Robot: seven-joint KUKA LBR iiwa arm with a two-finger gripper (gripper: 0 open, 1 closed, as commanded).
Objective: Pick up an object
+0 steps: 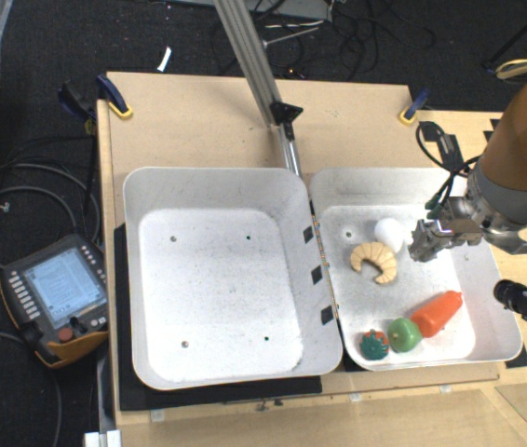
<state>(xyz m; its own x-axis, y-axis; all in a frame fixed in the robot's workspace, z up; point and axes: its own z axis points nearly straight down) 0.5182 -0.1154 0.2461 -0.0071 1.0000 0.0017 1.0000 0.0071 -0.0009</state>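
We see two white bins side by side on a wooden surface [208, 119]. The right bin [487, 347] holds a croissant [376, 261], a white egg [388, 232], an orange carrot [437, 311], a green apple [404, 334] and a small teal toy [373, 345]. The pincer [425, 246] hangs just right of the egg; we cannot tell whether it is open.

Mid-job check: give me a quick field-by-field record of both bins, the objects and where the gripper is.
left bin: shallow white bin, speckled floor
right bin: shallow white bin holding the objects
objects: white egg-shaped ball; tan croissant touching it; orange carrot; green apple; small teal item
gripper: two-finger gripper over right bin, right of the ball
grasp: nothing seen between fingers
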